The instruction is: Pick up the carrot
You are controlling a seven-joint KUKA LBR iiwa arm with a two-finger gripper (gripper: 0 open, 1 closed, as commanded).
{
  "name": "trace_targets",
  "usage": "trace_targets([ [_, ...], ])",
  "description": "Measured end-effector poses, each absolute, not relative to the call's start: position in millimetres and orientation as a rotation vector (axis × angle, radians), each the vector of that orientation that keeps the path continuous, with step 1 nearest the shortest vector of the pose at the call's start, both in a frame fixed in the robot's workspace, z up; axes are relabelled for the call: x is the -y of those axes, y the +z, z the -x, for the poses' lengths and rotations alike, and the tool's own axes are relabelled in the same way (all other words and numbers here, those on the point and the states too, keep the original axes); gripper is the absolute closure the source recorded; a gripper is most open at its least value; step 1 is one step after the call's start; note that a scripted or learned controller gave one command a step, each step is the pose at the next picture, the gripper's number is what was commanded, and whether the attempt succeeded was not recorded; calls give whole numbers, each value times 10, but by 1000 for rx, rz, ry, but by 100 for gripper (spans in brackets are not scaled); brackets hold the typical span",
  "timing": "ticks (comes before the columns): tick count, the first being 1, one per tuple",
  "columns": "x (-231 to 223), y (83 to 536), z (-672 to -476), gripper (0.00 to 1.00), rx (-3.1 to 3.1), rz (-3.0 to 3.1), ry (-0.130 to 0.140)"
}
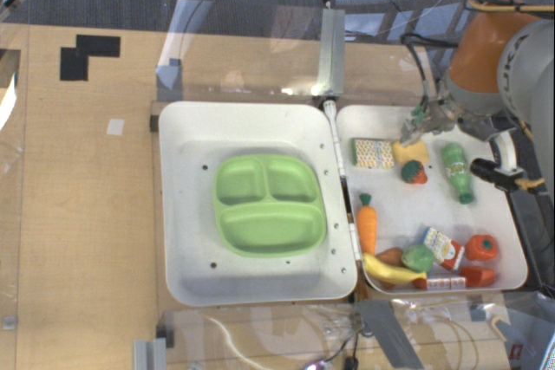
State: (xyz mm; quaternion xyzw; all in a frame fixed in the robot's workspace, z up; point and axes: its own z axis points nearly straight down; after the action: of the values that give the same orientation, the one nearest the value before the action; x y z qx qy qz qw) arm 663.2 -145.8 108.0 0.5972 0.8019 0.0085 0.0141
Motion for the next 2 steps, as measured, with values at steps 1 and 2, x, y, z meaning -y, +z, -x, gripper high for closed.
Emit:
trace_targets([
  [1,1458,1079,-6632,0,-2497,-1860,26],
  [2,1415,1011,-6395,0,-2689,-1552,25],
])
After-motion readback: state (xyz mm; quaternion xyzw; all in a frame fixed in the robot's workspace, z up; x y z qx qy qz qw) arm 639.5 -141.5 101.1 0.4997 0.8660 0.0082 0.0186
